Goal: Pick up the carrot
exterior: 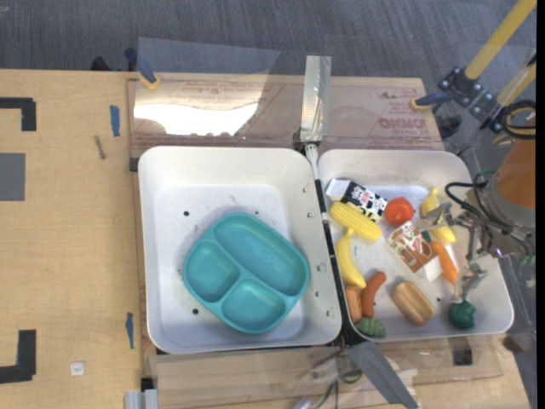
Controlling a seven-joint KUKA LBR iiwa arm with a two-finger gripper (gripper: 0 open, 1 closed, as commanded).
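The carrot (444, 259) is a short orange stick lying in the right bin (498, 313), between a printed carton (411, 247) and the bin's right wall. My gripper (456, 256) hangs low over that spot, reaching in from the right. It is open, with one finger (444, 223) just beyond the carrot's far end and the other (468, 281) just past its near end. Nothing is lifted; the carrot rests on the bin floor. A second small orange piece (352, 301) lies at the bin's front left corner.
The right bin also holds a cow-print milk carton (364, 199), corn (355, 221), a tomato (398, 210), a banana (347, 261), a sausage (373, 286), a bread roll (412, 302) and dark green broccoli (462, 314). A teal divided plate (245, 271) sits in the left bin (162, 228).
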